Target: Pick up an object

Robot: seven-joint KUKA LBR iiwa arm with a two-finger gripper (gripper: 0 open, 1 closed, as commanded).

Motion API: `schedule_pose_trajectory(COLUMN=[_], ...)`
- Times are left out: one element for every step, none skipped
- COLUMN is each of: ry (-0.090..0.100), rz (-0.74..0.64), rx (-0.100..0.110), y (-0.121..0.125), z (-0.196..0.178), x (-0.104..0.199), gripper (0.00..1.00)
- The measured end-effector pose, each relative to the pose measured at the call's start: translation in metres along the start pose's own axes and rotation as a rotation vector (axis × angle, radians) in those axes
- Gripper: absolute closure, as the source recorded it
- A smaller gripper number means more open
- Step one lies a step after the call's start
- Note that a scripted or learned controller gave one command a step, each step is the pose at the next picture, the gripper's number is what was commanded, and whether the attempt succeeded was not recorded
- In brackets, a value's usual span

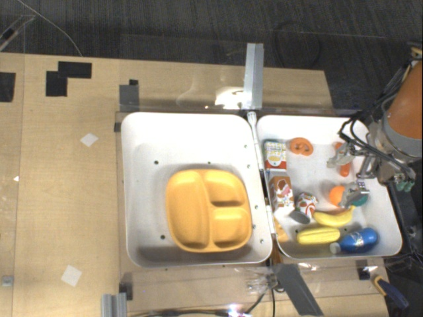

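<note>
My gripper (350,175) hangs over the right part of the right bin (317,127), open, its two fingers spread apart. A small orange ball (337,195) lies just left of the nearer finger, apart from it. Below it lie two yellow bananas (332,218) and a blue bottle (357,240). A red and white can (305,205) and a brown carton (281,191) sit near the bin's middle. A white snack packet (275,154) and an orange round piece (301,146) lie at the far left of this bin.
The left bin (152,137) holds a yellow divided tray (208,209). A grey metal post (254,78) stands behind the wall between the bins. Black cables run along the arm at the right edge.
</note>
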State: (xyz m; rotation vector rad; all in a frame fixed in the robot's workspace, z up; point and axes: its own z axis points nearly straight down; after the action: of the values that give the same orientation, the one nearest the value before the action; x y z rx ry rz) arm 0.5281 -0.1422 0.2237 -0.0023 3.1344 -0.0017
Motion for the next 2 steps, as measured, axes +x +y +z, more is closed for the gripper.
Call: schedule_pose_trajectory(ry=[-0.025,-0.023], rz=[0.186,0.514], rx=[0.0,-0.005], y=[0.016,0.03], z=[0.106,0.128], x=[-0.033,-0.09], gripper=[0.0,0.0])
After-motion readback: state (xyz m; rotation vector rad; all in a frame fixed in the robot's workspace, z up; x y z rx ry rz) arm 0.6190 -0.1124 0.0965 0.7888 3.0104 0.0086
